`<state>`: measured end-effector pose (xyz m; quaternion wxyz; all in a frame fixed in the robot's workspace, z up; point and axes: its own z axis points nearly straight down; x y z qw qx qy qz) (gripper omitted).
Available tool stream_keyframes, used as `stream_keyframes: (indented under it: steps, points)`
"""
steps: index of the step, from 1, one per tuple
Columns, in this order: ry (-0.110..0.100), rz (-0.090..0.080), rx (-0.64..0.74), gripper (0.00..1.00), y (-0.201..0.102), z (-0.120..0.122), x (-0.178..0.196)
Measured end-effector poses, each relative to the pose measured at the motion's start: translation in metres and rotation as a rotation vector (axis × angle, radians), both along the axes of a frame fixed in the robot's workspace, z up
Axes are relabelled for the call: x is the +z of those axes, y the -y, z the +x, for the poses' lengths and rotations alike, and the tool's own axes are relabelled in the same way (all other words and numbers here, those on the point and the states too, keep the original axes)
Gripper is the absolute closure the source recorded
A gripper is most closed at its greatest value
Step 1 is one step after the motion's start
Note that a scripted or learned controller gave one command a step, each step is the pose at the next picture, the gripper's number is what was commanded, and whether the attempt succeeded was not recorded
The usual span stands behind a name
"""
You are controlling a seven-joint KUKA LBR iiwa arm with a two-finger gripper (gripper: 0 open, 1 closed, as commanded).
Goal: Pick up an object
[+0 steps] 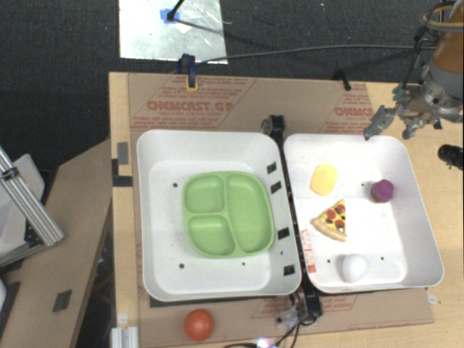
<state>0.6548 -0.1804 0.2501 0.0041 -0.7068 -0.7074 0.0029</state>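
Jaws (392, 124) spread wide, nothing between, above far right corner of right bin (424, 227). Inside right bin: yellow lemon (324, 179), purple ball (382, 190), pizza slice (333, 220), white egg (354, 267). Green divided plate (227, 213) in left bin (156, 194). Orange ball (199, 324) on bench (138, 107), just beyond left bin's near rim.

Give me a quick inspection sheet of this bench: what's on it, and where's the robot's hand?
Surface: cardboard-covered bench bearing two white bins.
Job's things: right bin holds a yellow piece, purple ball, pizza slice and white egg.
Clutter: green divided plate in left bin; orange ball outside the bins.
Grippers: tool open, above right bin's far edge, holding nothing.
Cables: dark cable behind the bench.
Surroundings: foil sheet on dark floor.
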Motion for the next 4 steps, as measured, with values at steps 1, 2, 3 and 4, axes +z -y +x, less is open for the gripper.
stream_keyframes:
  steps: [1, 2, 3, 4]
  points:
    - [0.012, -0.002, 0.003, 0.0, -0.001, 0.002, 0.008]
    - [0.008, -0.002, 0.001, 0.0, 0.003, -0.005, -0.051]
    - [0.009, -0.002, 0.001, 0.0, 0.002, -0.012, -0.095]
    - [0.01, -0.002, 0.004, 0.0, -0.005, -0.008, -0.154]
